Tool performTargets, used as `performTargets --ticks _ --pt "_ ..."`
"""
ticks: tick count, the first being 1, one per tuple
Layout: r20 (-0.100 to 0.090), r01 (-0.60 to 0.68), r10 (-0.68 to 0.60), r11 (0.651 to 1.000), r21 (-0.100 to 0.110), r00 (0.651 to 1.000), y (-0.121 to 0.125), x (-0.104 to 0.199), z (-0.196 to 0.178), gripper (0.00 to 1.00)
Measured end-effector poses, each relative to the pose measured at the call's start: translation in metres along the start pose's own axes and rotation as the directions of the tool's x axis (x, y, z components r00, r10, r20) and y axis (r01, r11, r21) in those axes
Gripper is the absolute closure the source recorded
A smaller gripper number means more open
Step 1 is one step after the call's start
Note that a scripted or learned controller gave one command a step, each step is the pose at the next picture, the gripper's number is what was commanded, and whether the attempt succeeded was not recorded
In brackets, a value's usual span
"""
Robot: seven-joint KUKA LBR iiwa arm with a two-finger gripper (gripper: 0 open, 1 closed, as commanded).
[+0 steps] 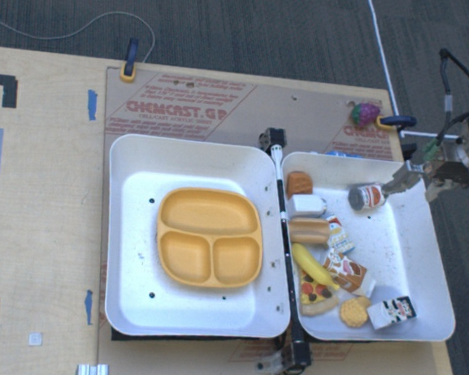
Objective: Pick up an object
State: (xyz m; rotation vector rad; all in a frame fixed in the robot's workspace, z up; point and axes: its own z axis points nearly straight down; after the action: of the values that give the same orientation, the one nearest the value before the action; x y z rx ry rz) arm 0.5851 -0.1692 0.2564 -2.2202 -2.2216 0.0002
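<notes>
Two shallow white bins seen from above. Left bin [126,214] holds yellow three-compartment plastic plate [210,236]. Right bin [423,264] holds small toy foods: grey-and-red can [366,196] lying on side near far edge, yellow banana [314,269], hot dog [309,228], round cracker [354,313], small white carton [392,311]. Gripper [419,176] is positioned over right bin's far right rim, just beside can; grasp state cannot be told.

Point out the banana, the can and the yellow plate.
banana [312,267]: camera view, middle of its curve.
can [367,196]: camera view, its side.
yellow plate [167,211]: camera view, left rim.
</notes>
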Motion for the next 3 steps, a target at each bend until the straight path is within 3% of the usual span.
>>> performTargets --ticks 1,2,3 --pt "0.002 0.0 0.0 1.0 -0.005 1.0 0.013 0.004 0.157 0.0" --pt "0.005 -0.001 0.001 1.0 -0.014 1.0 -0.028 0.06 0.166 0.0" --pt "0.006 -0.002 0.002 1.0 -0.017 1.0 -0.097 0.058 0.167 0.0"
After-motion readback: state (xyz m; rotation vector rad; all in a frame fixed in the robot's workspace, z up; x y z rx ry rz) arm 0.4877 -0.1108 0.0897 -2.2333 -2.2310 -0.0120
